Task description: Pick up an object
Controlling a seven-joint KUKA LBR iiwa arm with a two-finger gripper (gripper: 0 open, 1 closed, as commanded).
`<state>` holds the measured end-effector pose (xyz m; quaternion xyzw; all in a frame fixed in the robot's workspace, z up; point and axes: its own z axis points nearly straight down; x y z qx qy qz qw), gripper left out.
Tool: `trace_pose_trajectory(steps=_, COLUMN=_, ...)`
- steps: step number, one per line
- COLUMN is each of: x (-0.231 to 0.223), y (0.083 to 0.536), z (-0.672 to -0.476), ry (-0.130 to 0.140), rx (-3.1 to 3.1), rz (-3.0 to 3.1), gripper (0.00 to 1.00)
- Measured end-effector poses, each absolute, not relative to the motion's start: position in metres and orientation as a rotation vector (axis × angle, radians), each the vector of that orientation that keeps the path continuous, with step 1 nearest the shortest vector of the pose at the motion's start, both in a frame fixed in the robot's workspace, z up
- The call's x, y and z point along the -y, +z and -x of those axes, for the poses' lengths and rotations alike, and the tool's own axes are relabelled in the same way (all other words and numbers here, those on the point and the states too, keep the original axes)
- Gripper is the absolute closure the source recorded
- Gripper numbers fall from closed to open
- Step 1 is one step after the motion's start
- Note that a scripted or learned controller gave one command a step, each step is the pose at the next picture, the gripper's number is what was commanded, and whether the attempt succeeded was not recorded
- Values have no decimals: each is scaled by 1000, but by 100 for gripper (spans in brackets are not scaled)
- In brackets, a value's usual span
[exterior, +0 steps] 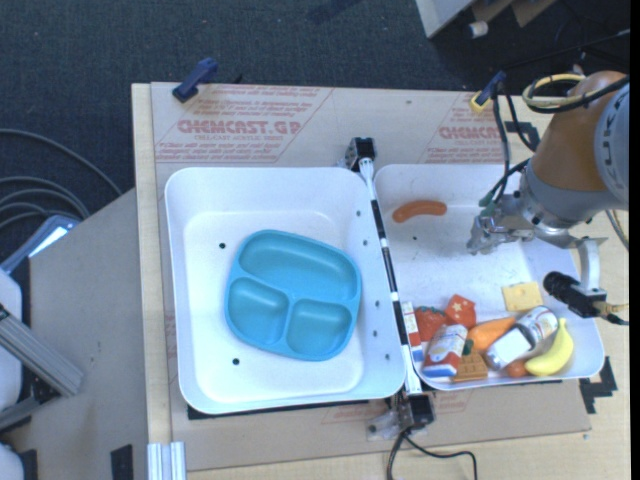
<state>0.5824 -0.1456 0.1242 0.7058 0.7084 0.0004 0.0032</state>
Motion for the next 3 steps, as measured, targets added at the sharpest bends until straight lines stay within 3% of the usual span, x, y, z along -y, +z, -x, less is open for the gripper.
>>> trace_pose_trajectory(steps=3, x=145, y=154, z=-584, ry=3, rx=-2221, rz=-2206, gripper=100)
